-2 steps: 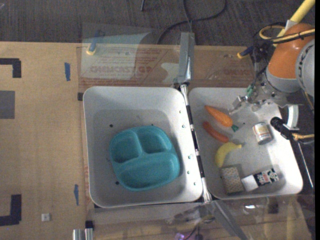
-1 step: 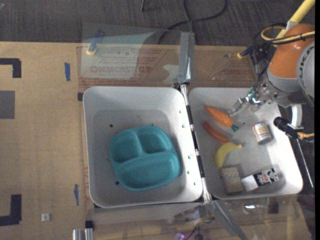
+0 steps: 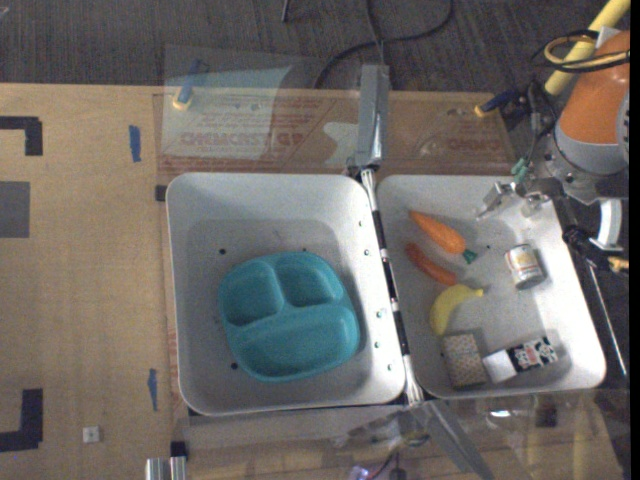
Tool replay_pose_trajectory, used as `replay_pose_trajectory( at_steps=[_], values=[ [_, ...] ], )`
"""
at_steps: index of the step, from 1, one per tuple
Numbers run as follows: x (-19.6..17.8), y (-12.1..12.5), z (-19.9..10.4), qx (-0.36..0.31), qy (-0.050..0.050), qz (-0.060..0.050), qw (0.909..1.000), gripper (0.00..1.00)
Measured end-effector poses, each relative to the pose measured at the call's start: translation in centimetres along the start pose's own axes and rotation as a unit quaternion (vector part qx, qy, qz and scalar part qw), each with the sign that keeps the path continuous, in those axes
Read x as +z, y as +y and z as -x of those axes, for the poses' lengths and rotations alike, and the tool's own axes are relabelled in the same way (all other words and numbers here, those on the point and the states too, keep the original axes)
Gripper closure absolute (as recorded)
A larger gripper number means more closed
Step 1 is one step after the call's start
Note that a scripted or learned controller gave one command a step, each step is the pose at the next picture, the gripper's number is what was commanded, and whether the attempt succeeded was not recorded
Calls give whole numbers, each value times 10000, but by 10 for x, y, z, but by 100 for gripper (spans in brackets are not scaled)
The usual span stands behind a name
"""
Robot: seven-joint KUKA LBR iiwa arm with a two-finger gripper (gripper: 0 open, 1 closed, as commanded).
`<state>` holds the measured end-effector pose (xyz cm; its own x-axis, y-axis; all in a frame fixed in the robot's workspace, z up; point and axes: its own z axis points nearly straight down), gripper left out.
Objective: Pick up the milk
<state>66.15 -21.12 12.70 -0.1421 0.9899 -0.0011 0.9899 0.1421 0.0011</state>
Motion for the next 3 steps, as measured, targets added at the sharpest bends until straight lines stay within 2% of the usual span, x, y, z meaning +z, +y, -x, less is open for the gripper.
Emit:
replay_pose_trajectory(
  at_steps=[1,2,3],
  values=[
    [41,-13,-4,-683,0,13,9977,0],
    [39,7,2,491,117,-72,9987,0],
    [39,7,1,108,93,-84,9999,0]
  ],
)
